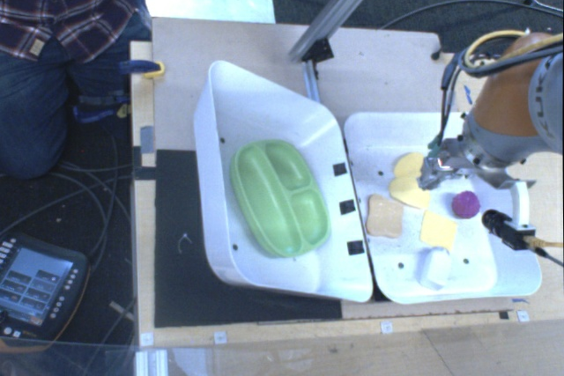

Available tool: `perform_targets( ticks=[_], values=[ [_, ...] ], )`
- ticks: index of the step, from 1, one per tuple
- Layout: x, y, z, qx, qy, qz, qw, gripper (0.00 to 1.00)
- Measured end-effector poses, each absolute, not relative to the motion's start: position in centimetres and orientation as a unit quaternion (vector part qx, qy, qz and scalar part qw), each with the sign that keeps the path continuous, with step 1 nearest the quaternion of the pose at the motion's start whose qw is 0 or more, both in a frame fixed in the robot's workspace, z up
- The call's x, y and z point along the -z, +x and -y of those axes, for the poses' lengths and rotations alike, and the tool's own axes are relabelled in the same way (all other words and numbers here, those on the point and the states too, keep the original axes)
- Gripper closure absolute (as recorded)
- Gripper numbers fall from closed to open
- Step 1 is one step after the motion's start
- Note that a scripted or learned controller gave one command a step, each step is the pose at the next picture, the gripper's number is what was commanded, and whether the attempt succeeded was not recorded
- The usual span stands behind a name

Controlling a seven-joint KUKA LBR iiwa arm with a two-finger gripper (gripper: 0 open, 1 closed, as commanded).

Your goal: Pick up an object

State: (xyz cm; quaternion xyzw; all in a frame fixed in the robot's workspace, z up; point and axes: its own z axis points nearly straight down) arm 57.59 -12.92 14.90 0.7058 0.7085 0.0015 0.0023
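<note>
Pale yellow round foam pieces (409, 179) lie near the far edge of the right-hand shallow white bin (520, 282), directly beneath the grey arm's two-finger gripper (434, 172), whose grip state cannot be told. With the tan toast-shaped piece (384, 217) and purple ball (466, 204) close by, a descent could glance off the flat, overlapping pieces and come up with nothing.

Bright even light, glare on bins (264, 101), slightly soft.

A green divided plastic tray (280, 198) was placed in the left white bin (264, 101); a purple ball (466, 204) was placed in the right white bin (370, 132).
</note>
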Motion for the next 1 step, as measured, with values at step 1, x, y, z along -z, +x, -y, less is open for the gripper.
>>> perform_targets(
  ticks=[1],
  values=[
    [-19.27, 57.72, 13.09, -0.0019, 0.705, -0.709, 0.003, 1.00]
  ],
)
